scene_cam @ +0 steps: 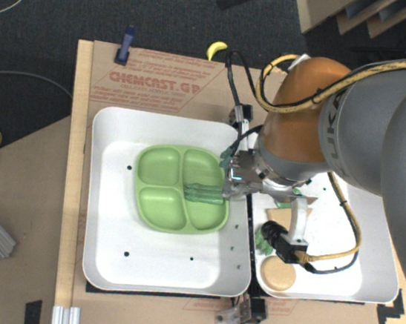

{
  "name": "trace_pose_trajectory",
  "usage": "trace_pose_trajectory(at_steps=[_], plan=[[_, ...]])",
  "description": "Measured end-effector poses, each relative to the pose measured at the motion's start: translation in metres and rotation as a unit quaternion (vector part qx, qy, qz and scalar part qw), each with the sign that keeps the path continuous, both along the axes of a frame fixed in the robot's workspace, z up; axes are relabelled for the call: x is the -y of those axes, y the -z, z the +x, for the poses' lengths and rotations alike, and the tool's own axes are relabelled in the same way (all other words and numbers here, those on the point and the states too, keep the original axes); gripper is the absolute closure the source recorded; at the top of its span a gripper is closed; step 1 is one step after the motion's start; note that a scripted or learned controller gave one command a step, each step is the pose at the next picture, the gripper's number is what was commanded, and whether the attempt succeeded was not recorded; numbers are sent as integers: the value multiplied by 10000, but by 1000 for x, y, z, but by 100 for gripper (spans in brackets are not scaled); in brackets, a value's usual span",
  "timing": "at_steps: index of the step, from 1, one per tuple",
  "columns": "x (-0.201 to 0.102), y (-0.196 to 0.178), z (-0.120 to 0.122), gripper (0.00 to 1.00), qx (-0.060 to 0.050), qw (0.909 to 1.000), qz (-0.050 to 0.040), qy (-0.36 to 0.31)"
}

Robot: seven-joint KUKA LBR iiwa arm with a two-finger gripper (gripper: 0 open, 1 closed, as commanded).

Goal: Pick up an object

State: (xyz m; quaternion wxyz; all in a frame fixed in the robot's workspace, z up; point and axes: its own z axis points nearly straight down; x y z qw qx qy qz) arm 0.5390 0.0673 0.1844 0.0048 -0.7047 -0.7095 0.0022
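The arm (388,124) is thick and grey, with a rounded orange band (307,86) above the wrist. Yellow and black cables (343,230) loop along it. Its end effector (223,192) has translucent greenish fingers.

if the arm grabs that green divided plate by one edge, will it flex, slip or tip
The green divided plate looks like thin moulded plastic, so probably stiff and light. Its glossy surface may be slippery. It is wide and shallow, lying flat in the left bin, so gripped at one rim it would likely hang tilted.
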Motion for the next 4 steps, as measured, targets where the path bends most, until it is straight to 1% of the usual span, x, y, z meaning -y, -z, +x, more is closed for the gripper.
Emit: trace_pose_trajectory(at_steps=[1,2,3,4], plan=[[-81,-77,-7,100,86,10000,8,-17],[-120,-86,-62,100,26,10000,-15,11],[-9,-191,-15,100,126,9999,-25,86],[-16,-195,-17,100,69,10000,-23,31]])
